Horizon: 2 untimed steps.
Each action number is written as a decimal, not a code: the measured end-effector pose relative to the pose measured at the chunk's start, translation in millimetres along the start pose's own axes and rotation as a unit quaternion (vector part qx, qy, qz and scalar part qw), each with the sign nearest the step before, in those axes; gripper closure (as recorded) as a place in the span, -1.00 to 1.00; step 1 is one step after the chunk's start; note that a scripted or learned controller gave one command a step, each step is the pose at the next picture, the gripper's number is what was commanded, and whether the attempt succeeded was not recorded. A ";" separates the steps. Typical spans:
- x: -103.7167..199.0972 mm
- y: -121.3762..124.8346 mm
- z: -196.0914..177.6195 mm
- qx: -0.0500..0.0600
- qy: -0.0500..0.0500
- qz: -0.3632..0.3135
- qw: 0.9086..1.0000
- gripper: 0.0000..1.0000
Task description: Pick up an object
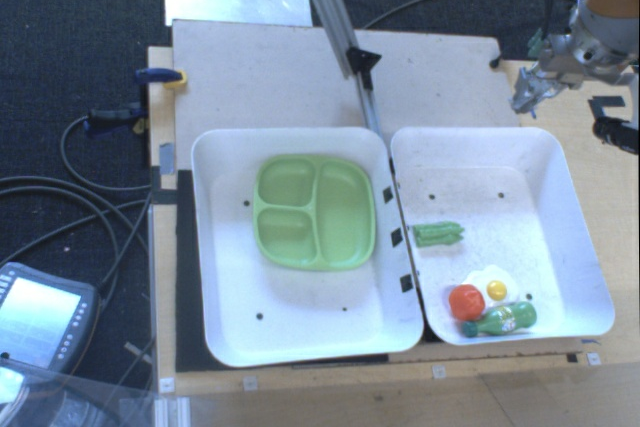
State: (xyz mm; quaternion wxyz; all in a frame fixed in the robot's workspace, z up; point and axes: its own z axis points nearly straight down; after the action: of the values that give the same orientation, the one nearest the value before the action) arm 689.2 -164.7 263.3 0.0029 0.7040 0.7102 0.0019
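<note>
Dark carpet surrounds the pale worktop (270, 75), which carries two white bins side by side. Going near to far, the right bin (575, 205) holds four pickable things: one green bottle (500, 318) lying on its side by the near wall, one red tomato (465, 301) touching it, one fried egg (493, 287) just behind, and one green vegetable piece (437, 234) apart toward the middle. The left bin (215, 255) holds one green divided plate (314, 211), flat. Farthest, the claw (524, 98) hangs above that bin's far right corner, likely parked clear; whether it is open or closed I cannot tell
</note>
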 end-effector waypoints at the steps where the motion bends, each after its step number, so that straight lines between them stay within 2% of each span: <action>1: 56.5 -3.6 1.0 0.002 0.002 -0.001 1.000 1.00; 2: 106.8 -16.3 14.9 0.004 0.002 -0.001 1.000 1.00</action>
State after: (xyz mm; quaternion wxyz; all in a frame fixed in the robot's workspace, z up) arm 672.0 -58.1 248.1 -0.0009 0.7032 0.7110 0.0005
